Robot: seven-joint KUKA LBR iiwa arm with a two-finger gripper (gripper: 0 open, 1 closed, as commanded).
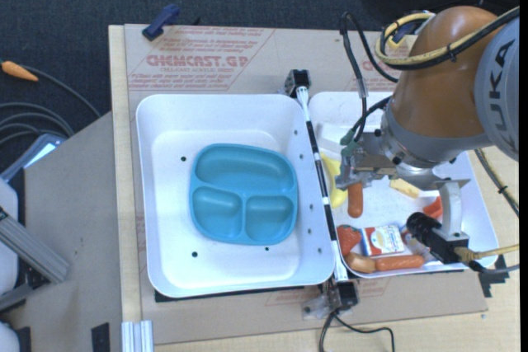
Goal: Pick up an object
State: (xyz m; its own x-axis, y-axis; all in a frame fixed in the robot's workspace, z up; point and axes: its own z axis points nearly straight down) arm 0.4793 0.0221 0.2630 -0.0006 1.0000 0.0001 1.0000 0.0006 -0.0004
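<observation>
While our gripper (356,167) hangs low in the right bin (487,214), right over a small sausage (355,200), we cannot tell what its tips are doing, so we think grabbing comes next.

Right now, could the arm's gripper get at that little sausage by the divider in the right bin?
Probably yes. The gripper hangs just above the sausage, with nothing lying over it; the yellow piece beside it crowds it slightly.

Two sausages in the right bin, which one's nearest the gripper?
The upright one just below the gripper, by the divider. The other sausage lies flat along the bin's near edge.
</observation>
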